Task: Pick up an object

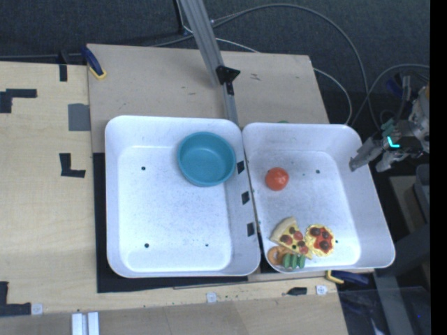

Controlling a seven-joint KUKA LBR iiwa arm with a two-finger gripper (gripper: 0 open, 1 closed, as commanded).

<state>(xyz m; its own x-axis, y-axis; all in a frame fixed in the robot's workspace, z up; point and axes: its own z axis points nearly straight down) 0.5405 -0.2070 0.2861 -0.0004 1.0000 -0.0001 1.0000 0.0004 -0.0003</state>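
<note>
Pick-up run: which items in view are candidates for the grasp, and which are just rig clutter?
Candidates:
- blue bowl, left bin
- tomato, right bin
- pizza slices, right bin's near corner
- end effector, at the right bin's right rim, nothing seen in it

Clutter:
- metal pole
- cables
- black tape marks on the bench

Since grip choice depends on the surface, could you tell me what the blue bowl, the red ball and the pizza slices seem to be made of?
Blue bowl: likely plastic, matte, uniform colour, smooth rim.
Red ball: probably plastic or rubber, with a faint sheen; possibly a toy tomato.
Pizza slices: apparently toy food in moulded plastic, with flat bright colours; too small to be sure.
</note>
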